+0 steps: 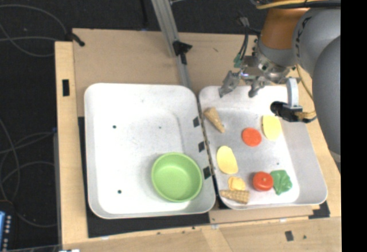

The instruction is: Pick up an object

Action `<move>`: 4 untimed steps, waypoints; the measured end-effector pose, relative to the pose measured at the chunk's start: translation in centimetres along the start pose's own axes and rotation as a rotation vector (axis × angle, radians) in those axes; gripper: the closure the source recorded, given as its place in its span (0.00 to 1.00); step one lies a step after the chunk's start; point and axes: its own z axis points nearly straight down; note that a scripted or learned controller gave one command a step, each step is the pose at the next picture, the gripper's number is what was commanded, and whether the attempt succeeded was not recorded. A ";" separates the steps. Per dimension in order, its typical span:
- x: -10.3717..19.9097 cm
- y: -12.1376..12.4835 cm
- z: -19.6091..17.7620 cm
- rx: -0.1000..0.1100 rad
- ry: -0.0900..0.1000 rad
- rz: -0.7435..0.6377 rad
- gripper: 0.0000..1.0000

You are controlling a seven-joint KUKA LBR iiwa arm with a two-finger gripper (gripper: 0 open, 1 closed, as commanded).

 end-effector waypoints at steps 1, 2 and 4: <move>0.3 -0.9 5.8 0.000 0.001 0.001 0.00; 0.3 -0.6 4.2 -0.009 0.002 0.002 1.00; -0.3 0.3 -6.1 -0.013 0.003 -0.004 1.00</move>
